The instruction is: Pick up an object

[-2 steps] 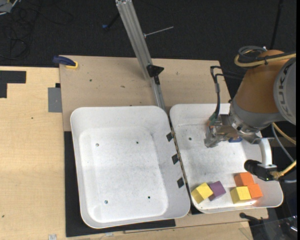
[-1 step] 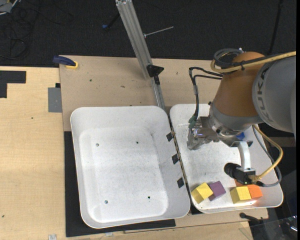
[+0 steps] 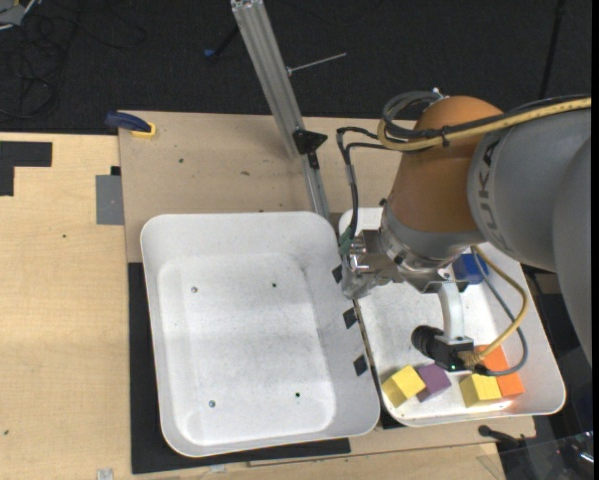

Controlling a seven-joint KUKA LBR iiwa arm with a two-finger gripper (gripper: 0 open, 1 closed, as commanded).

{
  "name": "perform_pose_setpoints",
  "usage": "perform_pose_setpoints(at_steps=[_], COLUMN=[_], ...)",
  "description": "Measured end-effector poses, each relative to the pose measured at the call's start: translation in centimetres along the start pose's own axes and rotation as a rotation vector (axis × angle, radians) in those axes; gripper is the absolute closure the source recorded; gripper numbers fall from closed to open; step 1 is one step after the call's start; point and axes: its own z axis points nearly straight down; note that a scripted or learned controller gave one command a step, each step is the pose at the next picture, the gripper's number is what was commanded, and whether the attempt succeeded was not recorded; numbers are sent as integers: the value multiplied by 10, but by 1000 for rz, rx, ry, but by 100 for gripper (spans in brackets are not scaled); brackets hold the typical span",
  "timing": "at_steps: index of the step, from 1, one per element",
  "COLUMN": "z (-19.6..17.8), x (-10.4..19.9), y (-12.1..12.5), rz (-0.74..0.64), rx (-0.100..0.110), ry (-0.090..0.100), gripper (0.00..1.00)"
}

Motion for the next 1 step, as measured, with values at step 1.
perform_pose_setpoints(at_steps=[1], z=[-17], x=[54], y=[-13], rz=[1], rx=[0], ry=[0], gripper=[100])
